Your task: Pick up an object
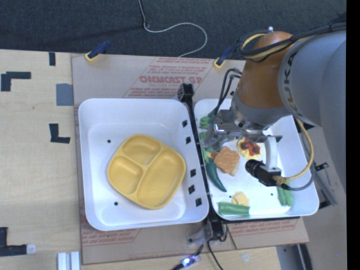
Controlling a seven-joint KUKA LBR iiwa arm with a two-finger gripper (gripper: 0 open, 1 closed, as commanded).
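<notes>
white plastic forms both shallow bins, set side by side on a cardboard sheet [163,77] printed with red lettering. the left bin [93,167] holds one thing, a yellow divided plate [147,171], smooth and rounded, moulded into three compartments. the right bin [301,207] holds a scatter of toy foods: a tan, toast-like piece [227,160] with an orange edge near the bin's middle, a long dark green pepper [214,175] curving just left of it, a small red and yellow piece [249,147] to its right, a pale yellow lump [241,198] nearer the front, a green vegetable [234,208] lying along the near wall, and a short green piece [285,196] toward the right.

the gripper [216,129] hangs over the far left part of the right bin, under the arm's orange band [264,72]. its metal fingers sit low among green pieces by the dividing wall, but whether they are spread or closed cannot be told, nor whether anything lies between them. the toast-like piece lies just near and right of the gripper. a black cylindrical fitting [261,172] with a yellow cable [298,176] juts beside the arm.
</notes>
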